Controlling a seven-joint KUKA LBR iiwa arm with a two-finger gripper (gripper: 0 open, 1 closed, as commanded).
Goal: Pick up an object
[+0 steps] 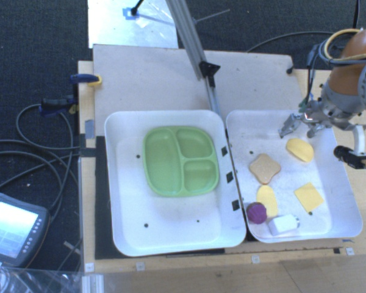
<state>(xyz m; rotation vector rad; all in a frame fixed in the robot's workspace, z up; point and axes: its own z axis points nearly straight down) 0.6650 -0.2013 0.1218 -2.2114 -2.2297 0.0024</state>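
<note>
The nearest candidate, a yellow oval piece (pixel 299 149), is seen lying flat in the upper part of the right bin (pixel 348 224), just below the gripper (pixel 300 124), whose fingers are spread apart with nothing between them. A sound grasp is judged to call for the fingers to be centred over the piece and lowered astride it before closing. Counted in the right bin: three yellow pieces, one tan slice (pixel 265 168), one purple ball (pixel 256 212), one white block (pixel 283 224); in the left bin (pixel 125 224), one green divided tray (pixel 181 160).
</note>
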